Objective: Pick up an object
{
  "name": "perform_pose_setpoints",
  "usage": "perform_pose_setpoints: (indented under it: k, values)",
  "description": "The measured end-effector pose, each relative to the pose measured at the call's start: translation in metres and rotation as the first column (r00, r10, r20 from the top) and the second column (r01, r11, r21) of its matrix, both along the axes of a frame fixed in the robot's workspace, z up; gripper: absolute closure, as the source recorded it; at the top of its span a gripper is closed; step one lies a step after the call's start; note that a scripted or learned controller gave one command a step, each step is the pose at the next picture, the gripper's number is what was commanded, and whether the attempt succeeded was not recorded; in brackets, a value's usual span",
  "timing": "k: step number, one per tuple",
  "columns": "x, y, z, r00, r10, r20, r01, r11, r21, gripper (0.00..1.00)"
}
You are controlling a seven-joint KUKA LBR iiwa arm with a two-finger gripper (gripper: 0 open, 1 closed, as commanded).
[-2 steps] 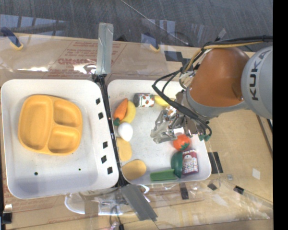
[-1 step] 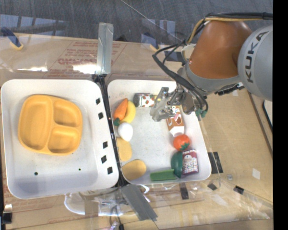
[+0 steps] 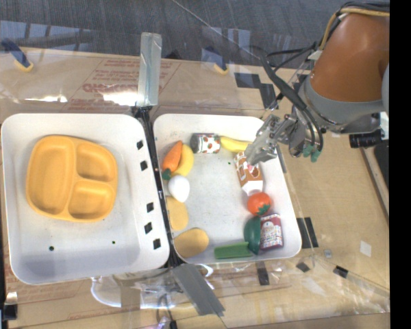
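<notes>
The big grey arm (image 3: 349, 60) leans in over the right bin (image 3: 212, 190), its end effector (image 3: 260, 149) low above a small brown-and-white carton (image 3: 249, 173) by the bin's right wall; whether it is spread or pinching, I cannot tell. The carton lies touching a tomato (image 3: 258, 202), with a banana (image 3: 234, 143) just beside. I'd worry a descent clips the wall or nudges those neighbours, spoiling the grasp.

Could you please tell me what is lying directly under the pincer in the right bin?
Under the pincer lies a small red-and-white carton in the right bin. Its upper end is covered by the pincer.
</notes>
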State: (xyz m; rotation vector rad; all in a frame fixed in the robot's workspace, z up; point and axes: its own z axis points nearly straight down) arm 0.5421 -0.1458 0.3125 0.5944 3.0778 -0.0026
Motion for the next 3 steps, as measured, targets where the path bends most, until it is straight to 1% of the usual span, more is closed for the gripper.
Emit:
perform_pose_setpoints:
  k: [1, 2, 3]
  values:
    - [-0.016, -0.045, -0.029, 0.889, -0.458, -0.007, 0.458, 0.889, 0.002, 1.00]
    - [-0.014, -0.066, -0.003, 0.584, -0.812, -0.005, 0.812, 0.584, 0.002, 1.00]
    - [0.002, -0.011, -0.038, 0.629, -0.777, -0.009, 0.777, 0.630, 0.002, 1.00]
